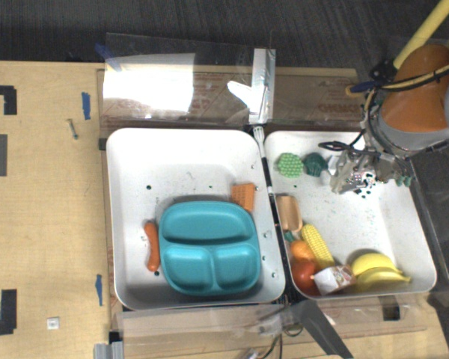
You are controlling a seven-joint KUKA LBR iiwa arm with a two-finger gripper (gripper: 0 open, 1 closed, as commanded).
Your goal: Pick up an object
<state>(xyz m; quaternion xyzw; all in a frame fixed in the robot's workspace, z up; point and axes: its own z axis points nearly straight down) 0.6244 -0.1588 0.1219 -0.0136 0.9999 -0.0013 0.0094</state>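
My gripper (352, 176) hangs low over the far part of the right bin (393, 215), under the orange band of the arm (419, 99). Just left of it lie a light green bumpy piece (289, 164) and a dark teal piece (314, 164), both apart from the gripper. Along the bin's left wall sit a tan bread-like piece (288, 212), a yellow corn cob (316, 245), an orange fruit (301, 251) and a red tomato (305, 275). A white packet (334, 279) and yellow bananas (376, 269) rest at the near edge.
The left bin (135, 170) holds a teal divided plate (208, 247), an orange block (243, 197) at the plate's far right corner, and an orange carrot-like stick (153, 245) to its left. A clear plastic sheet (179, 88) lies behind the bins.
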